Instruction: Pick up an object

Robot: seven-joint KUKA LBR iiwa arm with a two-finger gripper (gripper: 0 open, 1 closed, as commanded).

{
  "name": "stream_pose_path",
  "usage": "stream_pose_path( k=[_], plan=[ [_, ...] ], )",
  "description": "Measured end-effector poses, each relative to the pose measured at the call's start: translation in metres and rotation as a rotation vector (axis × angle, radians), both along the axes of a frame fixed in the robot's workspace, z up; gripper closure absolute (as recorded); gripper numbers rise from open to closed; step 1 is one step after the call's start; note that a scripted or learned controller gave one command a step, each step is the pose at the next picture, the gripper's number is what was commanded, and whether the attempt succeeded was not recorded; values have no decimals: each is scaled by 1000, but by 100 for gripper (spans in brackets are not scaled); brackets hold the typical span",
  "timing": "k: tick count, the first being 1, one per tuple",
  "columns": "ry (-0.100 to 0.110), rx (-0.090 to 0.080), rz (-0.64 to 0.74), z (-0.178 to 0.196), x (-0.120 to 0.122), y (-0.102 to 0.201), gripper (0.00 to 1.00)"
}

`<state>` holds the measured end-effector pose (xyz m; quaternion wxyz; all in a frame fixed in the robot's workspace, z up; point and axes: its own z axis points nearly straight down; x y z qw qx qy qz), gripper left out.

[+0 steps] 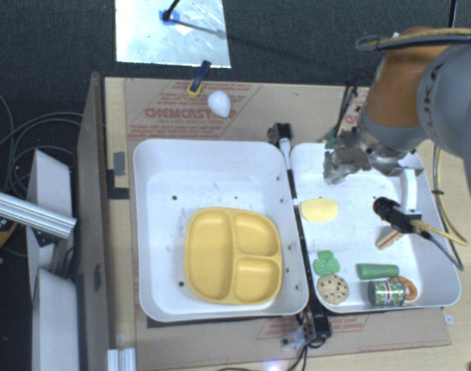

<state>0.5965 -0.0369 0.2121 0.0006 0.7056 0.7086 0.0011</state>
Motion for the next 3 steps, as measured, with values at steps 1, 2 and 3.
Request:
stream_pose_path(
  k=[1, 2, 3],
  plan=[
    [-4, -2, -4, 11, 35, -36, 100],
    [1, -2, 0, -29, 49, -36, 100],
    [2, 1, 4, -28, 33, 21, 100]
  ],
)
